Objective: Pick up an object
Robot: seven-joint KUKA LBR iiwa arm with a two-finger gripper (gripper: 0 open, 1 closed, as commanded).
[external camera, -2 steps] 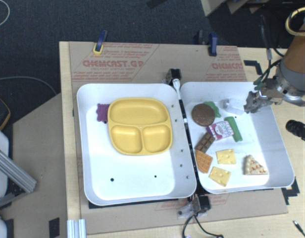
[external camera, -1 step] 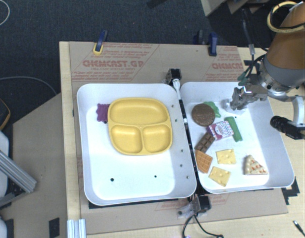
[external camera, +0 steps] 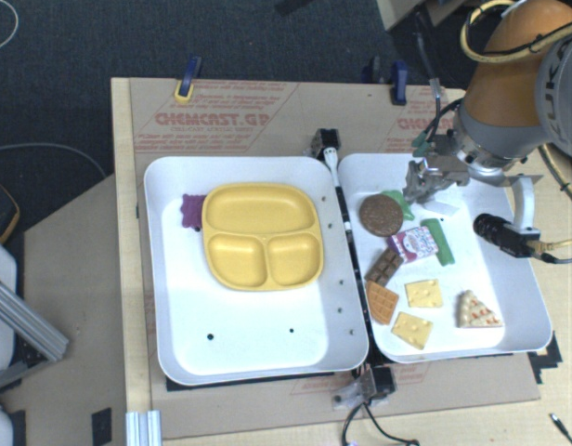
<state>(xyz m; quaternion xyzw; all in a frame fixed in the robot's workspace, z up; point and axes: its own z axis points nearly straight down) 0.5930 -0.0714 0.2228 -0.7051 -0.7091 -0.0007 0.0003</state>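
Hanging over the far part of the right bin, the gripper sits low among the small food pieces, placed where a short drop would reach several of them. Whether its fingers are open or closed cannot be told from this slanted view, and nothing shows between them. Closest to it are a brown round cookie just to its left and a green stick just on its near side, so either looks like the likely target. Nearer still lie a pink wrapper, a chocolate bar, a waffle square, two cheese crackers and a pizza slice, spread apart enough to be taken singly. The left bin holds a yellow divided plate with a purple piece touching its left edge, well apart from the arm.
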